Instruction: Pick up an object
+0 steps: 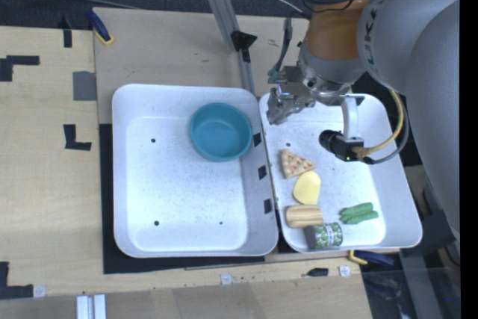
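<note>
Wooden bench [52, 183], two white bins [134, 183] (side by side)

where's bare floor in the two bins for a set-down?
Left bin: bare everywhere below and left of the blue bowl. Right bin: crowded along its lower left by the waffle wedge, yellow piece, wooden cylinder, speckled can and green pod; end effector over the top left corner.
</note>
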Robot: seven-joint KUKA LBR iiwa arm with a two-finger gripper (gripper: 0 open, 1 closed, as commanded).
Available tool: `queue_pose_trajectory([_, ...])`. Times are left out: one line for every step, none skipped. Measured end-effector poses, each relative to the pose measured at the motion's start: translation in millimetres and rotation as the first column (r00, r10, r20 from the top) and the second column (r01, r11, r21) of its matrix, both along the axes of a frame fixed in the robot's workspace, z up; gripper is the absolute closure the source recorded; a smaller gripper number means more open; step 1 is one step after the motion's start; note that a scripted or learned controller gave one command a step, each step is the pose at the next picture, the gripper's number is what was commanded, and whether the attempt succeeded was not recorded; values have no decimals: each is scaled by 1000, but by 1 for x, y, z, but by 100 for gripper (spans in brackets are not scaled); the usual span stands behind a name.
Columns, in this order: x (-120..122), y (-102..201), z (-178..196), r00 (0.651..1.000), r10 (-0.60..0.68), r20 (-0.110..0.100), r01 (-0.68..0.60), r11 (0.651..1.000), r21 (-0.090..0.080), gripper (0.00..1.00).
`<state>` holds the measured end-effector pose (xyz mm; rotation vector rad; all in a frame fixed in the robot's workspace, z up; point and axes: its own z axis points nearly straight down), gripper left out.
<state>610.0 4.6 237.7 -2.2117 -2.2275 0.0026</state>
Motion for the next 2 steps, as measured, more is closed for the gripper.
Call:
queue_pose_trajectory([1,49,-13,1000,-2,0,2,1000,-1,100])
queue_pose_trajectory([-4,97,-4,1000,-1,2,1,1000,0,100])
